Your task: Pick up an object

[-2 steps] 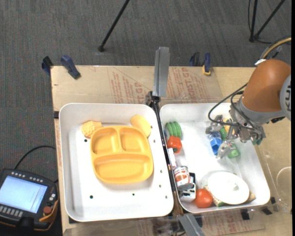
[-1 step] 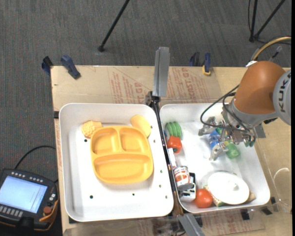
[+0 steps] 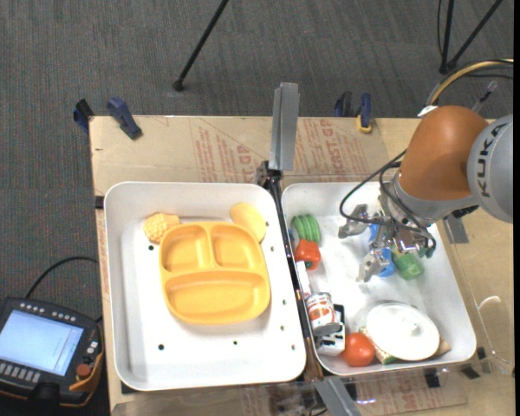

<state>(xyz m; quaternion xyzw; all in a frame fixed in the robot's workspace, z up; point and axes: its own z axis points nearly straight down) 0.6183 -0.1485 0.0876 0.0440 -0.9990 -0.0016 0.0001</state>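
Setting: dark carpet, tripod legs at the top, cardboard-topped desk [image 3: 199,141] carrying two white bins.
Left bin [image 3: 126,319]: yellow divided plate [image 3: 215,271] with two yellow toy pieces at its upper corners.
Right bin [image 3: 455,297]: green ribbed toy [image 3: 306,228], red toy [image 3: 308,253], small can [image 3: 319,307], tomato [image 3: 359,349], white lid [image 3: 403,330], green piece [image 3: 409,265] and something blue just beside the gripper.
Gripper [image 3: 377,263]: low over the right bin's middle, fingers spread — nothing seen pinched between them.
Progress: reach looks done, arm is down among the toys; grasp and lift not yet done, judging by every object lying in the bin.
Likely target: the blue or green piece at the fingertips — cannot tell which.
Writing: "KUKA" on the arm [image 3: 494,167]; red print on the cardboard, unreadable; can label too small.
Other: pendant [image 3: 39,345] on the floor, lower left.
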